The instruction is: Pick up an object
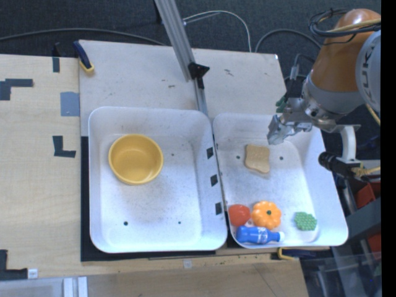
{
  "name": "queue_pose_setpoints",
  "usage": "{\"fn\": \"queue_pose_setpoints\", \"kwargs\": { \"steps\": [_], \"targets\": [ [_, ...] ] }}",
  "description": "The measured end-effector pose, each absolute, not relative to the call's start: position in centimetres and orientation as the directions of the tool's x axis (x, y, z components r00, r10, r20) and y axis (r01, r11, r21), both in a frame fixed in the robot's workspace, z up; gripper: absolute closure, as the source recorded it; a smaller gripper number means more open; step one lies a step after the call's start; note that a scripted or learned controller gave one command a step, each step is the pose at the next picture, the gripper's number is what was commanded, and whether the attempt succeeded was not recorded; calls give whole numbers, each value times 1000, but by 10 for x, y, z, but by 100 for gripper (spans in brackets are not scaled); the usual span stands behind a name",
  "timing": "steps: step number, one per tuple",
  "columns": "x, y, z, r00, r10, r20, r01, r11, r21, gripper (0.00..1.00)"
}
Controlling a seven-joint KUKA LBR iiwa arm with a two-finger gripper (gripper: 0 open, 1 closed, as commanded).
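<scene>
pale bench (142,73) bears two white bins (102,184) side by side.

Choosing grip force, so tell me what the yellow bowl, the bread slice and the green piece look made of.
Yellow bowl: probably hard plastic, uniform colour with a soft sheen. Bread slice: likely a foam or plastic toy, matte tan with a darker crust edge. Green piece: bumpy, matte surface, possibly soft plastic or rubber; too small to be sure.
</scene>
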State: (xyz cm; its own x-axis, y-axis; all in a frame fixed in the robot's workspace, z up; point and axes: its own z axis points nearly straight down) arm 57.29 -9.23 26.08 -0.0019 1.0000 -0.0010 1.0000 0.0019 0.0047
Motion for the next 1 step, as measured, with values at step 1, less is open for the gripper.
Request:
{"fn": "queue_pose_setpoints", "kwargs": {
  "steps": [1],
  "targets": [
    [585,-51,256,-5,1000,0,1000,5,-1,100]
  ]
}}
